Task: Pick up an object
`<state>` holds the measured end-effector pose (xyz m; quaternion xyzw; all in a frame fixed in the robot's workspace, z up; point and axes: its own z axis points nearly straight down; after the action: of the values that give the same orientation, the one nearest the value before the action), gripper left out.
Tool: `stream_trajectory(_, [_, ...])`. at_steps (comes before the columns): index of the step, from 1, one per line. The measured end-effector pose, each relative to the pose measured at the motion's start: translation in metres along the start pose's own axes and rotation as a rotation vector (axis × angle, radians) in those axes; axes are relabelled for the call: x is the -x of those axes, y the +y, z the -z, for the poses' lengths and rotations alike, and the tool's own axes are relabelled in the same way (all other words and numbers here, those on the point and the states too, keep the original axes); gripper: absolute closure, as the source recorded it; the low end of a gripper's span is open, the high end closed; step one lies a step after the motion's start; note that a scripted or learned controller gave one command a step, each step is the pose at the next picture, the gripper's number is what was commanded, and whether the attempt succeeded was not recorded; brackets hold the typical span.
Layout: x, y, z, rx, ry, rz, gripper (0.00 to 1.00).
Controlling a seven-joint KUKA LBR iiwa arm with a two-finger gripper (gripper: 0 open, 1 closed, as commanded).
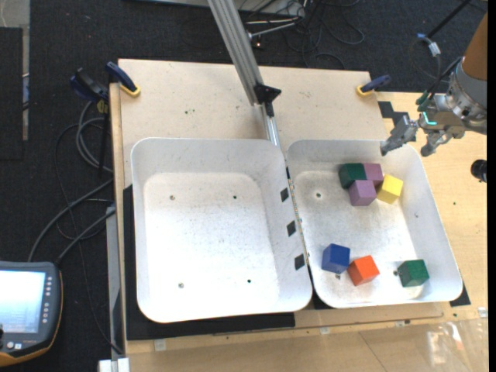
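Up at the right bin's (pixel 434 208) far right corner, the gripper (pixel 415 139) hangs above the rim with its two fingers spread apart and nothing between them. One dark finger (pixel 397 136) points left and down over the bin's edge, the other sits toward the arm's wrist.

Inside that bin lie seven small blocks in two loose groups. Near the far end, a dark green block (pixel 351 174) sits touching a purple block (pixel 361 192), with a paler pink-purple block (pixel 374 172) pressed in just behind them and a yellow block (pixel 390 188) just to their right, tilted on a corner. All look like plain painted cubes with matte faces. Toward the near end, a blue block (pixel 335 257) and an orange block (pixel 363 270) sit side by side, touching or nearly so, and a second green block (pixel 413 272) rests apart from them by the bin's near right rim.

The left bin (pixel 147 208) lies beside it, speckled white.
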<state>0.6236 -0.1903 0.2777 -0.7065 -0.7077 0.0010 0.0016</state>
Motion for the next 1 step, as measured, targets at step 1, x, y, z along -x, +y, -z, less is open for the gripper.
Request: stream_trajectory(1, [-0.0002,0.0008,0.0024,0.004,-0.002,0.002,0.0])
